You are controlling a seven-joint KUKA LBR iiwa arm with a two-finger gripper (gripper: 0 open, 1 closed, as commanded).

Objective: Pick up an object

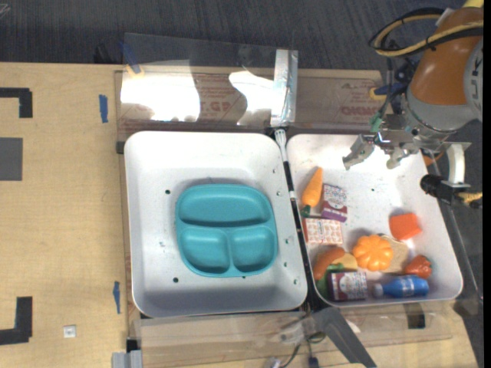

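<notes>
Wooden bench boards carry two shallow white bins side by side. Nearest the camera, along the front wall of the right bin (453,282), lie a dark bottle (349,285) with a red label and a blue bottle (404,287), both smooth and round, so they may roll. Just behind them sit a ribbed orange pumpkin (373,252), a red-orange ball (418,265) and an orange block (405,225). Further back are flat printed cards (324,228) and a tapered carrot (312,188) against the wall. The left bin (146,205) holds a teal divided plate (226,228) of hard plastic. At the far end the gripper (378,152) hangs above bare floor, its fingers spread apart and holding nothing. I think the crowded front corner is risky: closing fingers could push neighbours away or slip on a glossy bottle.
</notes>
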